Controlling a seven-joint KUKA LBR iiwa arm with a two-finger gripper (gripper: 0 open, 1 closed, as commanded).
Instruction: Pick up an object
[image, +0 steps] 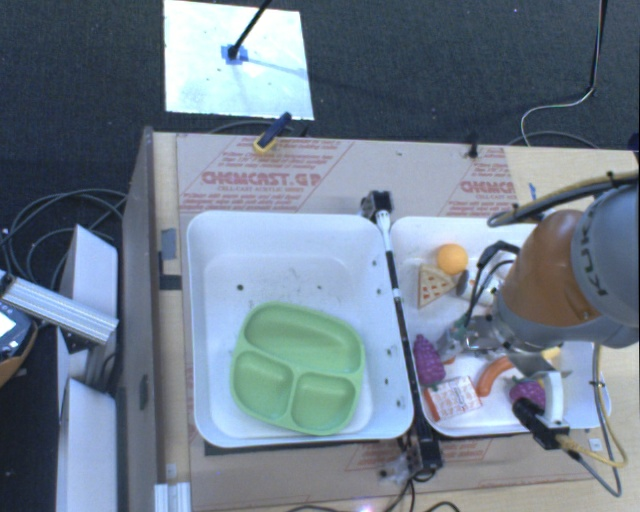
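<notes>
Left bin: shallow white plastic bin holding a light green three-compartment plastic tray towards its near right corner.
Right bin: shallow white plastic bin, touching the left bin along the bench's middle.
Far side of right bin: small orange ball, with a tan pizza-slice toy just beside it.
Near left corner of right bin: purple grape-bunch toy, a red-and-white printed packet, an orange sausage-shaped toy.
Arm: grey with orange band, over the right bin's middle.
End effector: low above the bin floor near the grapes; cannot tell how far open or whether it grips anything.
</notes>
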